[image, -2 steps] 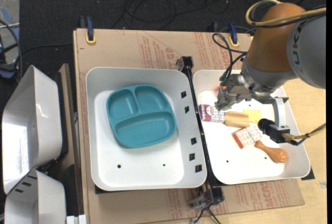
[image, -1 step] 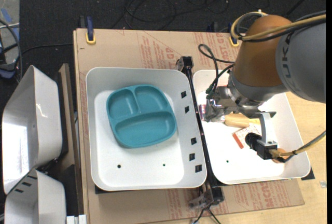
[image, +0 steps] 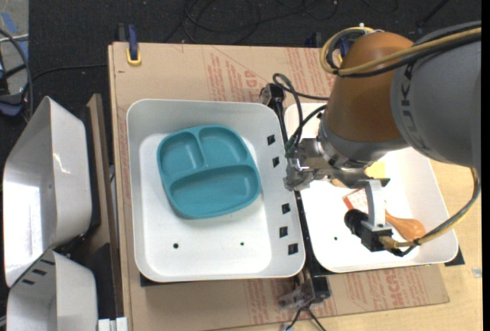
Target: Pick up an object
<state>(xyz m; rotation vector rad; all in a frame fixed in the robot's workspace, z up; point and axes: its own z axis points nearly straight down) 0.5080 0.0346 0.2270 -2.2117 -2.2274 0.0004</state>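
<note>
My gripper (image: 303, 170) hangs under the grey and orange wrist, over the left edge of the right bin (image: 429, 168), close to the wall between the two bins. In the right bin, an orange rounded object (image: 407, 227) lies near the front right. A small red-orange piece (image: 356, 201) lies just below the wrist, and a yellow piece (image: 377, 168) peeks out beside the arm. The arm hides much of that bin's floor. I see nothing between the gripper's parts.
The left bin (image: 145, 191) holds a teal divided plate (image: 208, 171) lying flat towards its back. Both bins rest on a cardboard-covered bench (image: 207, 69). White containers (image: 42, 168) stand off the bench at the far left.
</note>
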